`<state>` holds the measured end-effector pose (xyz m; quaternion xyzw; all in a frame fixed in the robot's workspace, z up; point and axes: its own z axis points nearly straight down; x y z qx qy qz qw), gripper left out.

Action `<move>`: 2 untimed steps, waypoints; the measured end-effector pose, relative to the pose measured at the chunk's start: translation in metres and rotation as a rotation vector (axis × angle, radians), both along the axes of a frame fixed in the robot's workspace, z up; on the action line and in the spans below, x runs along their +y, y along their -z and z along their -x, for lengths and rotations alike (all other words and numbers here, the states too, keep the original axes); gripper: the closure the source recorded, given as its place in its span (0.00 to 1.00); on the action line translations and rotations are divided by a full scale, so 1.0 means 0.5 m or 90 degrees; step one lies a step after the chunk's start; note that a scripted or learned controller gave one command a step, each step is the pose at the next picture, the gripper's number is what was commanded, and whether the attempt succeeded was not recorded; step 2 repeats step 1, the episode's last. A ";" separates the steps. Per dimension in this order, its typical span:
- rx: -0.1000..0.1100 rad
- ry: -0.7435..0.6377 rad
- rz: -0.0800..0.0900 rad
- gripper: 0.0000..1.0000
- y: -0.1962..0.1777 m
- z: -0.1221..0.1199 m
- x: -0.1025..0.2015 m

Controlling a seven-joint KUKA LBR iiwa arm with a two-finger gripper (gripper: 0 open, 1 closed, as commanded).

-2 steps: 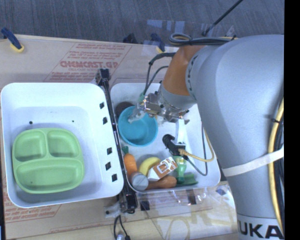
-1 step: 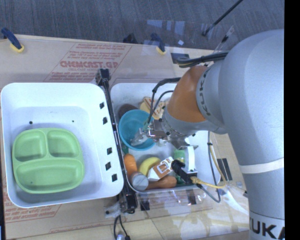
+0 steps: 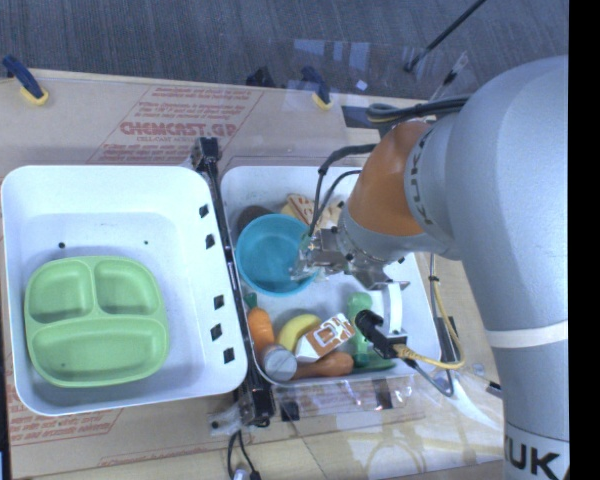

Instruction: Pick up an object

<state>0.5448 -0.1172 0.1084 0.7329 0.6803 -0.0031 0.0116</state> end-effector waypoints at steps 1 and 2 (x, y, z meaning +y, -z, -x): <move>-0.002 0.092 0.001 1.00 0.018 0.001 0.015; -0.002 0.092 0.001 1.00 0.018 0.001 0.015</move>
